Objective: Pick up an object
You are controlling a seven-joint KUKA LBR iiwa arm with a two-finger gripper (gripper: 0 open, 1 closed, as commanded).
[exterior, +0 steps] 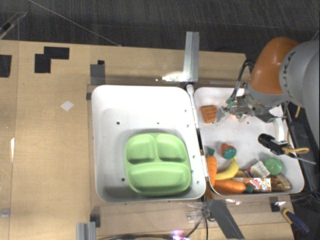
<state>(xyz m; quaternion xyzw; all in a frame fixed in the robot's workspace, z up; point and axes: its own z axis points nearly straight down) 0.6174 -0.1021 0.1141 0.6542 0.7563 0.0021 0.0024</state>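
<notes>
Camera view from above has the gripper (230,110) low in the far half of the right bin (247,134). It hangs from the grey arm (295,79) that comes in at 3 o'clock. From here I cannot tell how wide it stands or whether it has anything in it, because the wrist and its cabling crowd over the tip and the tip is small and dim. The nearest thing is an orange toy piece (209,114), just beside the gripper at its 9 o'clock and close to the wall shared with the left bin (115,114). It looks squarish with no clear long axis, and I cannot make out whether the tool touches it or stands just clear. If this is the thing to take, I judge the move is a short shift toward 9 o'clock, not a long reach. Well apart at 6 o'clock sits a red and teal toy (229,150). Beyond that, along the near wall, a carrot (211,166) lies with its length running 12 to 6, touching a banana (227,171) that curves up toward 2 o'clock. Packets and other toys are packed in beside them, overlapping too much to name. A green divided tray (157,163) lies alone in the left bin.
</notes>
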